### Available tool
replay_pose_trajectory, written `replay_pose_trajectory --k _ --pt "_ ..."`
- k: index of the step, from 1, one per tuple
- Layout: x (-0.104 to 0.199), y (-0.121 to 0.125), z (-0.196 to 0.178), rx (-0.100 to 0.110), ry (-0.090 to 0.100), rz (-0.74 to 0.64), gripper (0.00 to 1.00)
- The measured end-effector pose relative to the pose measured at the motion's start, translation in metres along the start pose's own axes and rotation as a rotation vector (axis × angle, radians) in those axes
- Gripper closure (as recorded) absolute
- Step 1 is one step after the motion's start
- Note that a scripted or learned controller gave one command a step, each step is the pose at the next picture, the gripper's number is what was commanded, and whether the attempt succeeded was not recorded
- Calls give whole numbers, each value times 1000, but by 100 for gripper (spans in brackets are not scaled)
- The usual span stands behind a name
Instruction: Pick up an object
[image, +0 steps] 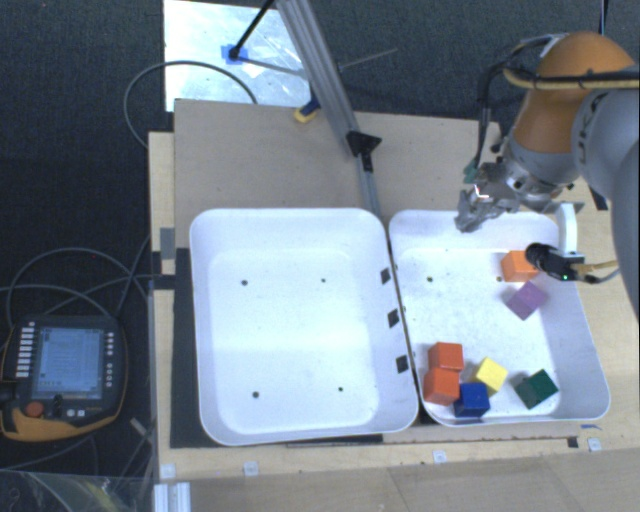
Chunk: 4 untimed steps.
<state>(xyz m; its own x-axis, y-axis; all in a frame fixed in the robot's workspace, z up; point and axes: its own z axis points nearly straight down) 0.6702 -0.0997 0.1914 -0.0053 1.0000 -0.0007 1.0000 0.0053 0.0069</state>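
gripper hovers at the right bin's far edge; open or closed, can't tell. orange cube just beside it looks light and rigid, so grip flat opposite faces.

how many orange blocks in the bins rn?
3, all in the right bin: two stacked or touching near its front-left corner, one by the right wall, partly behind a black part of the arm. More could be hidden there.

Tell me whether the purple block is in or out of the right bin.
In. The purple block lies on the right bin's white floor.
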Motion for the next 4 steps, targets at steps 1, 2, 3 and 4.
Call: replay_pose_trajectory --k 1,2,3,4 --pt "-2 2 -66 -3 -1 0 100" --pt "-3 4 -108 0 -1 0 100" --pt "48 -3 -98 6 2 -5 100" --pt "99 -22 -91 7 2 -5 100"
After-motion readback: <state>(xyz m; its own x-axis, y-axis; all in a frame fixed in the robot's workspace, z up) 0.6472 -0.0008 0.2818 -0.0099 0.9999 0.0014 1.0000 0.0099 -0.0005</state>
